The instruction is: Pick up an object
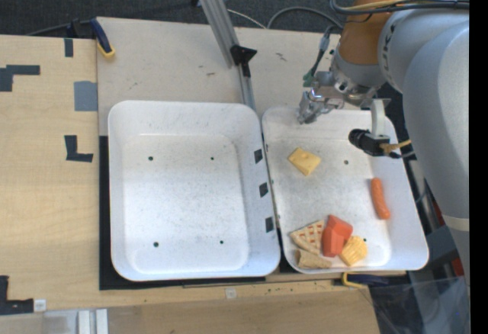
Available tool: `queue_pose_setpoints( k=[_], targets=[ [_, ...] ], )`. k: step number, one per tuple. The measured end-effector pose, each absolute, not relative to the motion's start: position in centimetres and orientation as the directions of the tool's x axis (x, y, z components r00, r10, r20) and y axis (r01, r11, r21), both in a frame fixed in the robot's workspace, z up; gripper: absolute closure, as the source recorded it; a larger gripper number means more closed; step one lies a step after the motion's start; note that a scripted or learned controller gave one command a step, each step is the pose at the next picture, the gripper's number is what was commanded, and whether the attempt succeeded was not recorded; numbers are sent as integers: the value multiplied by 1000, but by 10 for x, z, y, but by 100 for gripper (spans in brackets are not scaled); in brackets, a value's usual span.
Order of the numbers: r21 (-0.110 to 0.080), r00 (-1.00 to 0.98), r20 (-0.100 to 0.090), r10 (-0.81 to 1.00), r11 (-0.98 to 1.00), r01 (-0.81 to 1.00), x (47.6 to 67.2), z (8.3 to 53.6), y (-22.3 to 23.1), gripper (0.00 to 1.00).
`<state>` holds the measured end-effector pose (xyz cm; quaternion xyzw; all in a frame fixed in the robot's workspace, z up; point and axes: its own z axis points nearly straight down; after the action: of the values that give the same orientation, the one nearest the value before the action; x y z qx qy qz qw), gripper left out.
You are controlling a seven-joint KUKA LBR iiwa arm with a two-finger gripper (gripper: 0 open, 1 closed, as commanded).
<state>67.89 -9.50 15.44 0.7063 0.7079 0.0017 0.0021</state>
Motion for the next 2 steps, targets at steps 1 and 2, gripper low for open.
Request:
queue_pose_setpoints(
  k=[1, 2],
  targets=[
    [6, -2, -1, 1000, 2, 1000, 678, 219, -96, 100],
    [3, -2, 0, 1000, 2, 1000, 679, 251, -95, 100]
  ],
)
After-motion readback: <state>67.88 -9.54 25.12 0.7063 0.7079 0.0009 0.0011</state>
